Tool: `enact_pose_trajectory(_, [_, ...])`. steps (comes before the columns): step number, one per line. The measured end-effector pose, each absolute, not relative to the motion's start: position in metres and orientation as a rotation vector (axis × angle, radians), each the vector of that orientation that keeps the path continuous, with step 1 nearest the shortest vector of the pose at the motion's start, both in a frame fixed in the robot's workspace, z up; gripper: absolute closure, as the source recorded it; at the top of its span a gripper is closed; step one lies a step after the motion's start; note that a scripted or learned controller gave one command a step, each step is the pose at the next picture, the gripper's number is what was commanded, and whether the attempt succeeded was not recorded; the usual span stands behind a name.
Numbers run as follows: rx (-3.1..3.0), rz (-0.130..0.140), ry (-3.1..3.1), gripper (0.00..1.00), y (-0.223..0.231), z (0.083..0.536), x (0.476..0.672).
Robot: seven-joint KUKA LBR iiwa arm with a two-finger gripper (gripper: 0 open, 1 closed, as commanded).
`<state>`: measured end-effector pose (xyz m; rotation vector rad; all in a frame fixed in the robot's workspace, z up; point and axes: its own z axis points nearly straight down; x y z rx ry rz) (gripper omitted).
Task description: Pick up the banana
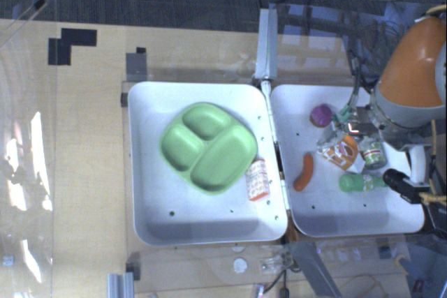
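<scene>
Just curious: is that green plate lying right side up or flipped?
Right side up: the green plate shows its three hollow compartments facing upward.

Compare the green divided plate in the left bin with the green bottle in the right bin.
The green divided plate is broad, rounded and flat, with three compartments; the green bottle is small and slim, lying on its side. The plate sits mid-bin with only a small can at its edge; the bottle lies among clutter. Both are green.

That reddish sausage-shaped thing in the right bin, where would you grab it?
Probably its middle, from straight above, closing across the narrow width: the sausage-shaped thing lies flat, long and slim, with bare floor either side.
</scene>
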<state>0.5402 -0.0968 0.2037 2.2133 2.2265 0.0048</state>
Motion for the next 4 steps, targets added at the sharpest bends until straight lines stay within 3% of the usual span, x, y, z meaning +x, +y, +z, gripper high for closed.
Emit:
enact_pose_trajectory(1, [2.471, 0.009, 1.934, 0.0, -0.138, 0.092, 0.589])
enact_pose_trajectory(2, [2.465, 0.019, 1.936, 1.0, -0.136, 0.104, 0.592])
enact_pose_trajectory(3, [2.465, 0.018, 1.936, 0.0, -0.136, 0.104, 0.592])
enact_pose_trajectory(4, [2.354, 0.006, 2.074, 0.0, -0.147, 0.087, 0.659])
